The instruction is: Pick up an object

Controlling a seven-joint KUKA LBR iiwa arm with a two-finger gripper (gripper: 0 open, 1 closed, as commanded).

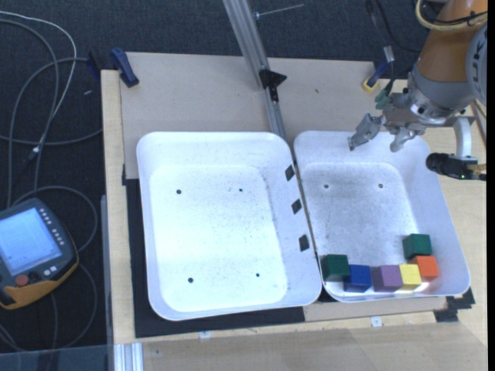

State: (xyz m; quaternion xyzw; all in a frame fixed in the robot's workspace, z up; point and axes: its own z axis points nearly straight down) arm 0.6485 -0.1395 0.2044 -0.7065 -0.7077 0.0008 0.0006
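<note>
Presumably any block will do, and all six sit in the right bin (pixel 387 199), packed along its lower edge at the lower right of the frame: a green block (pixel 335 267) at the left end, then blue block (pixel 359 276), purple block (pixel 387 277), yellow block (pixel 410 274) in a row, w/ an orange block (pixel 427 267) at the right end and a second, darker green block (pixel 418 245) just above it. They look like small rigid cubes, prob. wood or plastic, so light, stiff, not fragile; flat smooth faces could slip a bit but should take a firm pinch fine. Trouble is the crowding: blue, purple and yellow touch side to side and lie hard against the bin's sloped wall, leaving no finger room betw. them. Best bets, in my view, are the darker green block, w/ bare bin floor to its left and above it, or the left-end green one, free on its left and upper sides; take either across two opposite flat faces, low on the body, fingers straddling the free sides. The claw (pixel 380 132) hangs over the upper edge of the right bin, upper right of the frame, well apart from the blocks, fingers spread apart w/ nothing betw. them. Left bin (pixel 209 222) holds no blocks.
</note>
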